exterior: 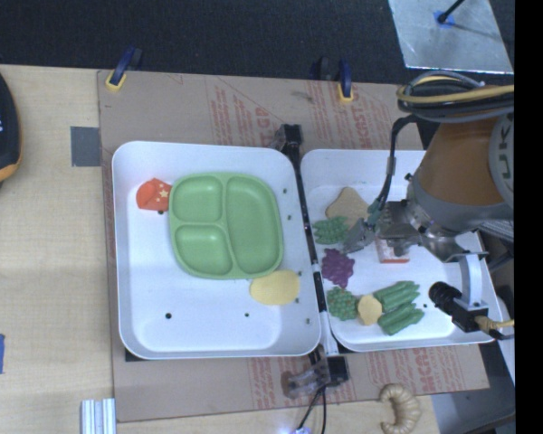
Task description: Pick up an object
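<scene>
- Broccoli piece (330, 231) looks like the likeliest target: sits in right bin (434, 337), upper-left area, just beside the gripper (366, 233) tip.
- Gripper is over the right bin, wrist coming in from the right w/ orange band above it. Can't tell finger state: tip is dark and small at this angle, no obj visibly between fingers. Not calling it a grasp.
- Other stuff in right bin: tan cookie-ish piece (347, 203) above the broccoli, purple grapes (338, 266) below it, second green floret (342, 304) near the bottom-left, yellow bit (369, 310) touching it, green bean pods (398, 297) further right, small red/white item (394, 253) under the wrist.
- Left bin (131, 269): green divided plate (226, 224) in the middle, red piece w/ star (152, 194) at the plate's left edge, yellow lemon-ish piece (275, 287) at its lower right.
- Handling guess: toy food, prob light hard plastic, stiff, not fragile. Bumpy top gives some bite, but the shape is lumpy, so it could squirt out sideways if pinched off-centre.
- Grip pt: across the narrow body of the floret, fingers straddling the middle, come down vertical.
- Risks: bin wall and divider close on the left, cookie and grapes near on either side. Little finger clearance, easy to nudge neighbours or clip the wall.
- Light obj, so a near miss will prob just shove it.
</scene>
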Motion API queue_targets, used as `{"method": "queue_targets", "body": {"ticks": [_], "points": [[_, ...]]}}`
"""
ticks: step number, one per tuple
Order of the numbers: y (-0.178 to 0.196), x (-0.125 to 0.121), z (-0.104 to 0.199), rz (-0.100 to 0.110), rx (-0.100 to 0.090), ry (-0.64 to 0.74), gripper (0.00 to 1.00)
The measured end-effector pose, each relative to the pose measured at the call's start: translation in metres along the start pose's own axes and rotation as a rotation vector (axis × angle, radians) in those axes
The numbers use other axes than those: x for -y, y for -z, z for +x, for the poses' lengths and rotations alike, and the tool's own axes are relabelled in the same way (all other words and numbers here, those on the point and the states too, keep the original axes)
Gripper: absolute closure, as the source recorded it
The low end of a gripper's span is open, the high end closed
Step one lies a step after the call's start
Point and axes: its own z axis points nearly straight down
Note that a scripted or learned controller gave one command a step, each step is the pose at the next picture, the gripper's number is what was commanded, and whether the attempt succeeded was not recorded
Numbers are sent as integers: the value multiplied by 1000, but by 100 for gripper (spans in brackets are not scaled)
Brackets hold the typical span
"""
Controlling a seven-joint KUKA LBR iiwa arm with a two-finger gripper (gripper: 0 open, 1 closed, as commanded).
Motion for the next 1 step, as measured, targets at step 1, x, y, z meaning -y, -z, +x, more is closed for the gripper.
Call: {"method": "queue_targets", "body": {"ticks": [1], "points": [[-102,29,-38,-2,4,-3,0]]}}
